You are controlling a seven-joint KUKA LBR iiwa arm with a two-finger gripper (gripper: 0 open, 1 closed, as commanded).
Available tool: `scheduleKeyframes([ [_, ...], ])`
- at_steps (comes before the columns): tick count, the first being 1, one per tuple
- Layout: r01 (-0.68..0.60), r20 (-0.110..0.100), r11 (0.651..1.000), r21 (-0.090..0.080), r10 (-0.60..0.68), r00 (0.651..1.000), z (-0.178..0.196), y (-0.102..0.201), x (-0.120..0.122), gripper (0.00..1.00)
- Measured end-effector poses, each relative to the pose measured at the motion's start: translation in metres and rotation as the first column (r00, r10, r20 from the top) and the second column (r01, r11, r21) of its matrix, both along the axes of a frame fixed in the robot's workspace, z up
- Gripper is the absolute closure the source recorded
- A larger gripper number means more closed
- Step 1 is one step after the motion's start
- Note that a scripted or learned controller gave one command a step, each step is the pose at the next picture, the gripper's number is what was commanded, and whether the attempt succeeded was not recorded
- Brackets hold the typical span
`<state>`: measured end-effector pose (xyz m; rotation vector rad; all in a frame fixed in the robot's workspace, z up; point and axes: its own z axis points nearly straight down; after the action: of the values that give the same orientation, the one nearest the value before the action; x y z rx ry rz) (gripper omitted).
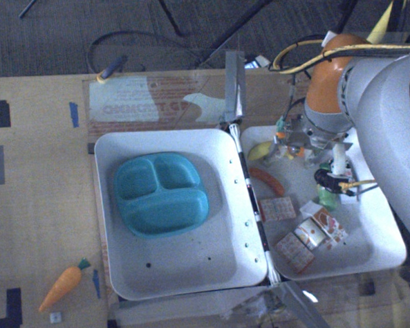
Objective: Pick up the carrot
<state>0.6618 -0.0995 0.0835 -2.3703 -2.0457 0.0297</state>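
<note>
The carrot (60, 287), orange with a green top, lies on the wooden bench at the lower left, outside both bins. It is left of the left bin's (114, 269) front corner. My gripper (292, 145) hangs over the back of the right bin (383, 253), beside a small yellow item (260, 151). The carrot is far from the gripper, across the whole left bin. Nothing is seen held.
A teal divided plate (162, 194) sits in the left bin. The right bin holds a red-orange sausage (268, 181), a waffle square (278, 209), small cartons (321, 229), a cracker (294, 252) and a green item (328, 198). Blue tape marks (95, 283) lie near the carrot.
</note>
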Motion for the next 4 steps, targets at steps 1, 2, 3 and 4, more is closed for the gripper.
scheduleKeyframes([
  [1,-0.006,0.002,1.000,0.000,0.006,1.000,0.010,0.003,0.002,1.00],
  [2,-0.024,0.022,1.000,0.004,0.024,0.999,0.142,0.043,-0.026,1.00],
  [3,-0.024,0.020,1.000,0.003,0.024,1.000,0.141,0.043,-0.026,0.00],
  [4,-0.040,0.018,0.999,0.004,0.040,0.999,0.026,-0.017,-0.010,0.00],
])
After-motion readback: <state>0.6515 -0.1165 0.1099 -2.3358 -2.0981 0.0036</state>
